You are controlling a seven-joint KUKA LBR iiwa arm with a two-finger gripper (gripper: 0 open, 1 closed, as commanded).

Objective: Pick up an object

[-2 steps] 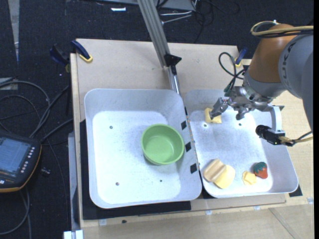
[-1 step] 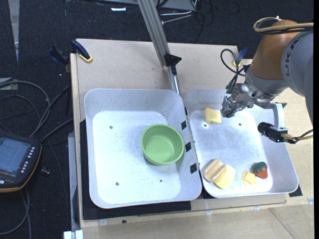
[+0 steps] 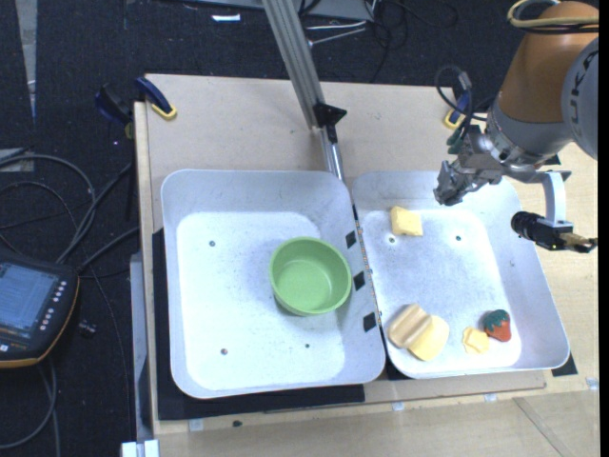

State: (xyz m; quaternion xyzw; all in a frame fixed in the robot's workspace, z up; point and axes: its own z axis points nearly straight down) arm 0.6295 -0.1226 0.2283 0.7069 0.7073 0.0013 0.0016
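Observation:
My gripper (image 3: 449,194) hangs over the back edge of the right bin (image 3: 533,284), its dark fingers pointing down; nothing shows between them. A yellow block (image 3: 407,222) lies just left of and below it, in the bin's back left part. Near the front sit a pale yellow banana-like piece (image 3: 419,331), a small yellow piece (image 3: 475,341) and a red strawberry-like toy (image 3: 497,325). A green bowl (image 3: 309,275) stands upright in the left bin (image 3: 209,284).
A slanted metal pole (image 3: 297,50) runs from the top down to the divide between the bins. Blue and yellow clamps (image 3: 152,98) grip the bench's back corners. A handheld pendant (image 3: 29,307) lies off the bench at the left.

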